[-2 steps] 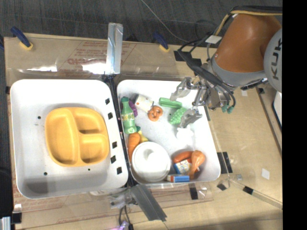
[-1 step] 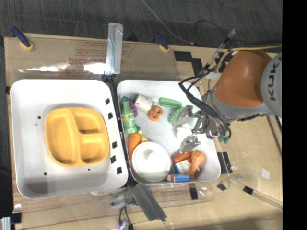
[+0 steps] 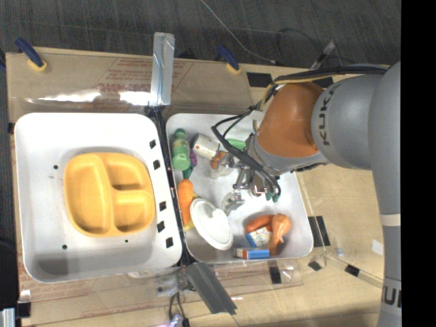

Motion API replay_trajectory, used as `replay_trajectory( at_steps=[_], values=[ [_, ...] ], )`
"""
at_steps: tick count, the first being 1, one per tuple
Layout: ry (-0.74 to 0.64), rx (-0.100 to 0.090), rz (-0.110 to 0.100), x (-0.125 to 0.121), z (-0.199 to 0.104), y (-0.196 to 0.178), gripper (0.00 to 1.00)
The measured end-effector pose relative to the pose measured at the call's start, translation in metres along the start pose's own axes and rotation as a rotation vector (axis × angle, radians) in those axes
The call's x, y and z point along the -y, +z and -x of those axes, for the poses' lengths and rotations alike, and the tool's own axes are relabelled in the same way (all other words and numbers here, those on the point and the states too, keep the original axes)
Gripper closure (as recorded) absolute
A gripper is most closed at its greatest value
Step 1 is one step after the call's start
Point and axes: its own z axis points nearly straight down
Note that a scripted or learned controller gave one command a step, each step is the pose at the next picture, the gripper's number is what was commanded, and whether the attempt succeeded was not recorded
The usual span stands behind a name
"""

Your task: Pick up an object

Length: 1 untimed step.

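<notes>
My gripper (image 3: 236, 191) hangs low over the middle of the right bin (image 3: 298, 203), below the orange-banded wrist (image 3: 289, 121). Just left of it lie a carrot (image 3: 186, 200) and a white round lid (image 3: 211, 225). A green bottle (image 3: 180, 151) lies along the bin's left wall. A small white and orange item (image 3: 208, 146) and a green piece (image 3: 236, 143) sit beside the wrist. Two orange toys (image 3: 269, 226) and a blue and white tube (image 3: 253, 253) lie at the front right. Nothing can be seen held in the gripper.
The left bin (image 3: 34, 182) holds a yellow tray with compartments (image 3: 109, 193). Cables run from the wrist across the right bin's back. Clamps (image 3: 31, 54) and tape hold cardboard behind the bins.
</notes>
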Motion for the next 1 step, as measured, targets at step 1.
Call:
replay_trajectory(
  at_steps=[1],
  values=[
    [-0.03,0.005,-0.001,0.0521,-0.0789,0.0008,0.0]
  ],
)
